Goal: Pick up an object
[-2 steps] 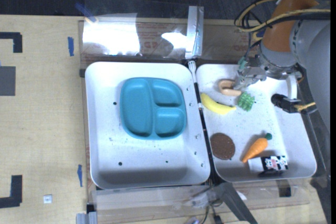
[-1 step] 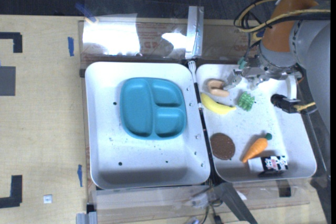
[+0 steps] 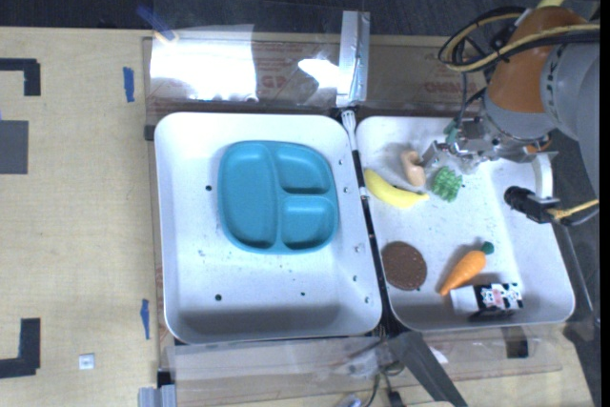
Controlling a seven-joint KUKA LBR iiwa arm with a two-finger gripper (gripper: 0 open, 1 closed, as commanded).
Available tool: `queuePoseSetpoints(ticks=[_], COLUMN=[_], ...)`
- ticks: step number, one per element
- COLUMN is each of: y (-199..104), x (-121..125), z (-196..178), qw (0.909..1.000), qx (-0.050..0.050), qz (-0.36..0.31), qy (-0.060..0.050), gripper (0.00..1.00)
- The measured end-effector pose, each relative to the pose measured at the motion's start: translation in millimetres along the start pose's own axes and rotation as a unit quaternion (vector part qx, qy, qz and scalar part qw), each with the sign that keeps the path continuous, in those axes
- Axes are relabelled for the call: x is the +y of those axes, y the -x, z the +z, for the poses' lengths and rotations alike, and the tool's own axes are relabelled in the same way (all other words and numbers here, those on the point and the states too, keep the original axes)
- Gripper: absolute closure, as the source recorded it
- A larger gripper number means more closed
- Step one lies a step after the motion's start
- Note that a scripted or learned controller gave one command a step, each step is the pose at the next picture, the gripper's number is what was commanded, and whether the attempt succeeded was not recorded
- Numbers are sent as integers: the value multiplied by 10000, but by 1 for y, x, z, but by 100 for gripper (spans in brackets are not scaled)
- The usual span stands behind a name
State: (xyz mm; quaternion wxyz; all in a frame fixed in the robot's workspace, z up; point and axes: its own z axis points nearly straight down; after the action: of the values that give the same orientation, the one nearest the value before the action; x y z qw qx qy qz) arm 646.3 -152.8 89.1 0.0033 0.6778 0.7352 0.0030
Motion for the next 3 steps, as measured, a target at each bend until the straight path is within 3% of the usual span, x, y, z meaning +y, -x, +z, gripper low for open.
queuePoseSetpoints(ticks=[1,2,3], y=[-14,-14,-88], x=[-24,-24,3], z=[0,-7,-96], qw=[9990,9990,9990], qx=[-5,11,14], qz=[-456,-457,-454], qy=[1,-21,-34], gripper=[0,100,100])
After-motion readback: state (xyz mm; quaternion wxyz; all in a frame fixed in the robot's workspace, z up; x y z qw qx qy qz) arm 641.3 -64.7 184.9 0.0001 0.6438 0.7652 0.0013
